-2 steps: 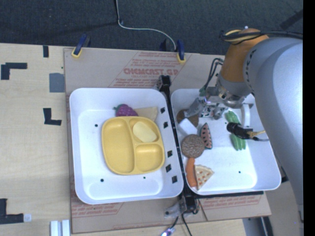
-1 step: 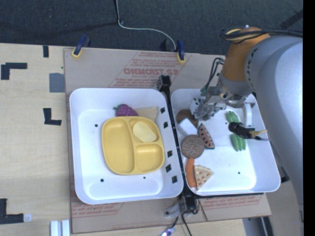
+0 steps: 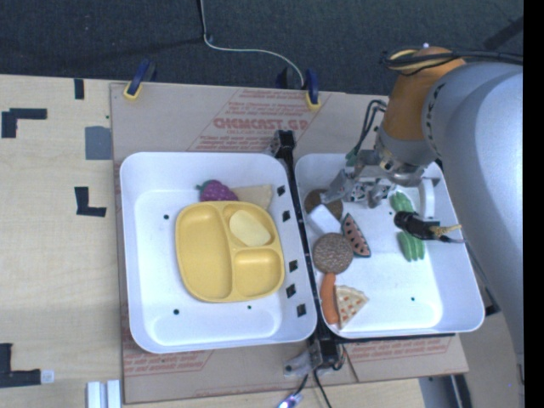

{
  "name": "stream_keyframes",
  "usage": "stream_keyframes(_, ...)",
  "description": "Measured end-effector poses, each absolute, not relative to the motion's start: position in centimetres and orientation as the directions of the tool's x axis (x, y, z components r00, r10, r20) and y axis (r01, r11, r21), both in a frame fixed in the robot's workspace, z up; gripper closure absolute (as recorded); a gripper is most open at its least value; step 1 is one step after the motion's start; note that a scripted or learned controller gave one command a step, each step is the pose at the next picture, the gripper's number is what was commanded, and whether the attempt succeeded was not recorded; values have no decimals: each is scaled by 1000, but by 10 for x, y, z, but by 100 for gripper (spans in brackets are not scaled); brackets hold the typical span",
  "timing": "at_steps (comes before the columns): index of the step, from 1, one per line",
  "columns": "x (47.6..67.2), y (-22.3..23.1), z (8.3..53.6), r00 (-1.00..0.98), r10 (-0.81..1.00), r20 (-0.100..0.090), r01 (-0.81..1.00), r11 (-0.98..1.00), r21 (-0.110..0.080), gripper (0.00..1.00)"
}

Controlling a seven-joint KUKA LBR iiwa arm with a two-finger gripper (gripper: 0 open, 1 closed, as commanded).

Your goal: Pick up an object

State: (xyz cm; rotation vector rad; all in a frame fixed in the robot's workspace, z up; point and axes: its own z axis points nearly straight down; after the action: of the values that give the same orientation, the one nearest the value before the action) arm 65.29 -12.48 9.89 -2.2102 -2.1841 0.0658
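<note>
Bench (image 3: 51,253) carries a cardboard sheet (image 3: 246,124) w/ two white bins on it, side by side.

L bin (image 3: 136,253): yellow divided plate (image 3: 208,257) lies flat, approx. centre. Pale yellow slice (image 3: 250,226) sits in its upper R compt. Purple grape bunch (image 3: 218,190) lies just beyond the plate's far rim (touching or not, cannot tell). Tan wedge (image 3: 257,195) is just R of the grapes, near the bin's R wall.

R bin (image 3: 450,300), L side, far to near: brown round piece (image 3: 314,201), white block (image 3: 323,220), brown speckled disc (image 3: 332,252), orange stick (image 3: 328,294). Watermelon slice (image 3: 357,236) touches the disc's upper R edge. Pizza wedge (image 3: 351,300) lies against the stick's R side. Green pods (image 3: 412,247) lie further R, apart from the other objs. All objs. listed rest on the bin floors.

Gripper (image 3: 361,189) hangs over the far L part of the R bin, just R of the brown round piece and beyond the watermelon slice. Wide or narrow: cannot tell (mechanism reads as a grey blur). Grey arm (image 3: 480,143) w/ orange band (image 3: 412,100) comes in from the R, over the bin's far R corner.
</note>
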Motion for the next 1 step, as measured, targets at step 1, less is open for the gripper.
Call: stream_keyframes(1,653,-125,109,11,1000,-8,998,-11,-54,100)
